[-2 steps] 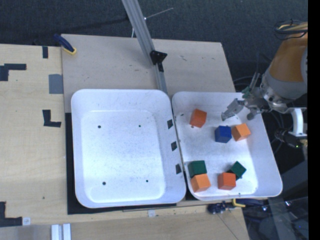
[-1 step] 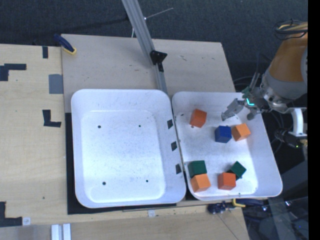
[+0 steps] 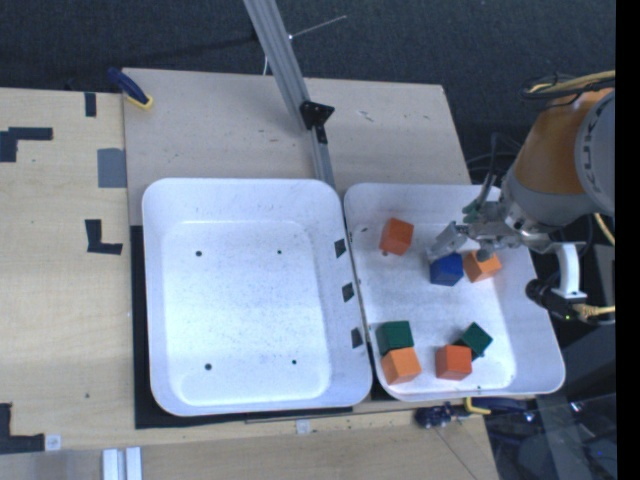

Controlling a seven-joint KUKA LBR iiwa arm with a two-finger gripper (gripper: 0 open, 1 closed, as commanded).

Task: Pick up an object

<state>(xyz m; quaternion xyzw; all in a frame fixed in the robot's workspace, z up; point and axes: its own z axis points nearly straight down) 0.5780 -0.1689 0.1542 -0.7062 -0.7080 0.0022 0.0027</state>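
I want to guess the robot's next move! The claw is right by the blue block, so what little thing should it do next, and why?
Probably drop straight down a little. The gripper sits over the right bin, just above the blue block, with an orange block right beside it. No block shows between its fingers, so nothing is held yet.

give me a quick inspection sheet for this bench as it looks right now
surface: wooden bench bearing a left bin and a right bin
job's things: in the right bin, blue block, orange blocks, green blocks
clutter: dark tape marks on the bench at left
grippers: gripper low over the blue block, finger state unclear
cables: yellow cable above the arm
surroundings: slanted metal pole, dark floor
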